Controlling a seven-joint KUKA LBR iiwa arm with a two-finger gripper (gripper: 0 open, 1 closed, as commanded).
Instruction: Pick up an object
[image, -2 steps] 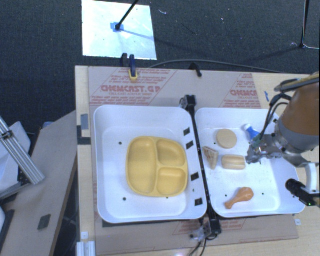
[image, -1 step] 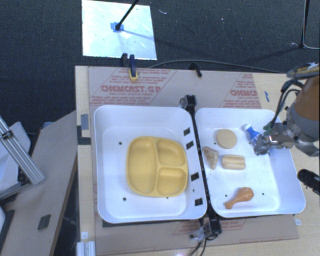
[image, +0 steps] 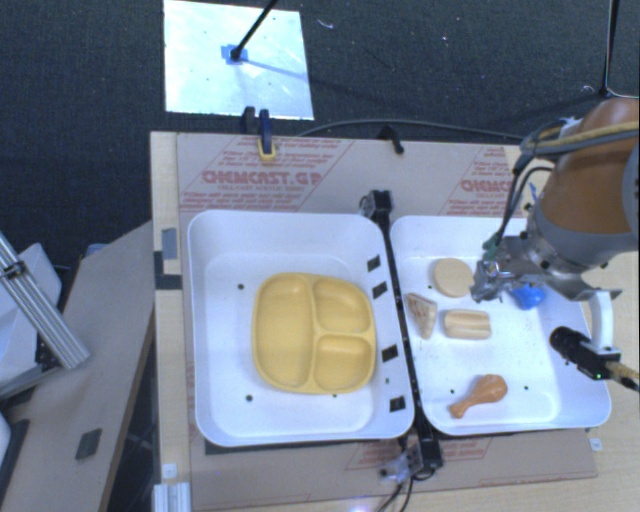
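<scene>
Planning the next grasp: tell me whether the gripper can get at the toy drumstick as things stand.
Probably yes. The toy drumstick lies alone near the front of the right bin, nothing on or against it, and the gripper hangs above the same bin.

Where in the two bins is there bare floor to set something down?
Left bin: only the strip around the yellow divided plate. Right bin: bare at the near corner, right of the drumstick. It is crowded mid-bin, where the gripper works among food pieces.

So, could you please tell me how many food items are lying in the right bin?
4: a round piece at the back, a wedge, a loaf-shaped piece, a drumstick in front. The arm may hide others.
</scene>
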